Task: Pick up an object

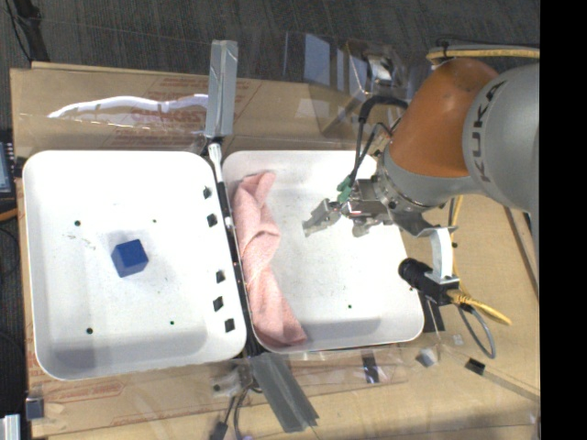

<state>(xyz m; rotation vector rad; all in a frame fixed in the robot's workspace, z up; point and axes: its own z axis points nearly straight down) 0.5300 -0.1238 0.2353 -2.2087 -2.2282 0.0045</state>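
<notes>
While fingers [337,218] hover apart, pink cloth [263,259] lies beside them.

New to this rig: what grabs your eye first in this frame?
The orange band of the arm at upper right stands out, with its pincer over the right bin. A pink cloth lies crumpled along that bin's left wall. A lone blue cube sits in the left bin.

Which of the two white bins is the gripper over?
The right-hand white bin, holding the crumpled pink cloth. The gripper hangs above its middle; the left-hand white bin holds the small blue cube.
</notes>
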